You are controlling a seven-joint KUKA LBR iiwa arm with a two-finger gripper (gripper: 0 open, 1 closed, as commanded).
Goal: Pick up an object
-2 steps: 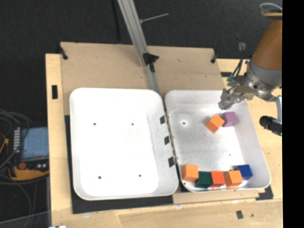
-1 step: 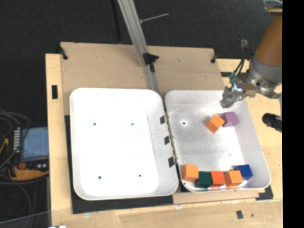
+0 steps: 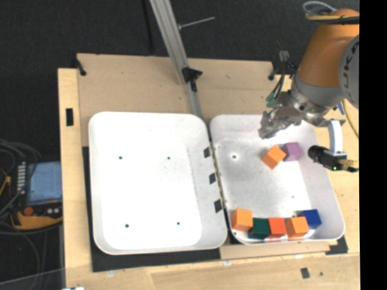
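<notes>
Your claw (image 3: 270,127) hung over the back part of the right bin (image 3: 266,207), pointing down at its white floor; its tips were a dark blur, and you could not tell from this view how it stood or whether anything sat in it. Just in front of it, slightly to the right, an orange cube (image 3: 274,156) lay tilted on the bin floor, apart from the claw. A purple cube (image 3: 293,151) sat touching that orange one on its right side. Above the claw, your grey wrist rose to the orange band (image 3: 323,47) at the view's right.

Farther out, along the right bin's near wall, you had a row of blocks: an orange block (image 3: 242,219), a green block (image 3: 260,227), a red-orange block (image 3: 277,226), another orange block (image 3: 297,226) and a blue block (image 3: 311,217), packed close together.

The left bin (image 3: 148,180) lay beside the right one on the counter (image 3: 133,83).
</notes>
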